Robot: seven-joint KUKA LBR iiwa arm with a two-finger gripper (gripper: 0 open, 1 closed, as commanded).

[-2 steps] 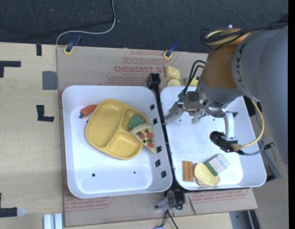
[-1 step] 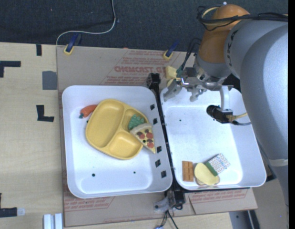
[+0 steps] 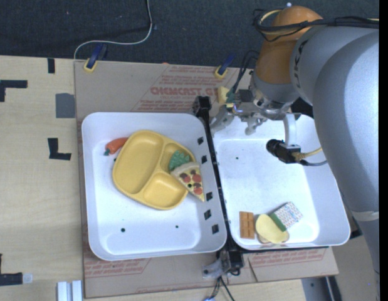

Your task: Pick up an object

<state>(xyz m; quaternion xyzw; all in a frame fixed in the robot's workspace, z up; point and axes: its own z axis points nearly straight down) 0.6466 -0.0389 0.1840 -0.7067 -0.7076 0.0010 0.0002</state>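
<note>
The grey arm (image 3: 344, 105) with its orange band fills the right side of the view, its wrist bent over the far edge of the right-hand shallow white bin (image 3: 269, 180). The two-finger gripper (image 3: 251, 125) hangs at that bin's far rim; I cannot tell how it is set, and nothing is seen held in it.

To the gripper's left, across the black divider, lies the left-hand shallow white bin (image 3: 106, 231). In it, well apart from the gripper, rests a yellow plastic plate with three compartments (image 3: 146, 171). A toy pizza slice (image 3: 192, 182) lies over the plate's rim on the side toward the gripper, touching a small green toy (image 3: 178, 160) just beyond it. An orange toy carrot (image 3: 115, 145) lies against the plate's far left edge.

At the near end of the gripper's own bin, well apart from it, sit a pale yellow rounded toy (image 3: 271, 229), a small checked packet (image 3: 288, 214) touching it, and a brown wafer-like piece (image 3: 246, 224) just beside it.
</note>
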